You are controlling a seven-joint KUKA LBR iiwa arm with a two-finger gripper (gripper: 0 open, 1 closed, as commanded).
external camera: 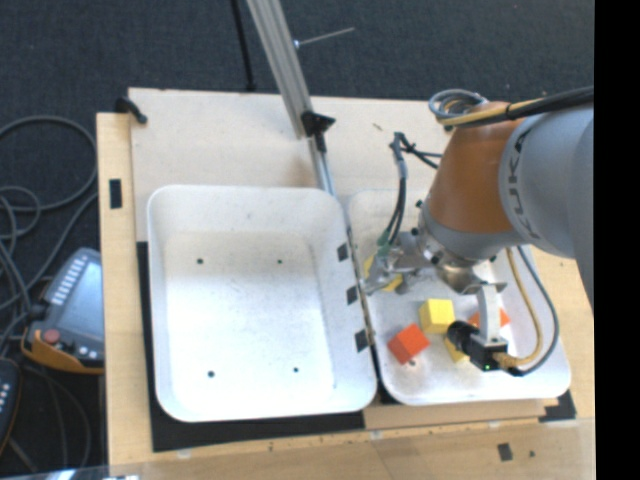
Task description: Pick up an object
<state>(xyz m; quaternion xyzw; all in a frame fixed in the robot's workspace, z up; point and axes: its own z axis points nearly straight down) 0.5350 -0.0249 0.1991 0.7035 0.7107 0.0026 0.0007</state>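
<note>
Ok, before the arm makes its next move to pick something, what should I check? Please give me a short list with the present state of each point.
1. Something to pick in the right bin: ok, a yellow block and an orange block lie there.
2. Arm above that bin: ok, it hangs over the far part.
3. Both blocks in plain sight, not covered by the arm: ok.
4. Gap between the two blocks: cannot tell, they lie very close.
5. Other things under the arm: cannot tell, it hides the far part of the bin.
</note>
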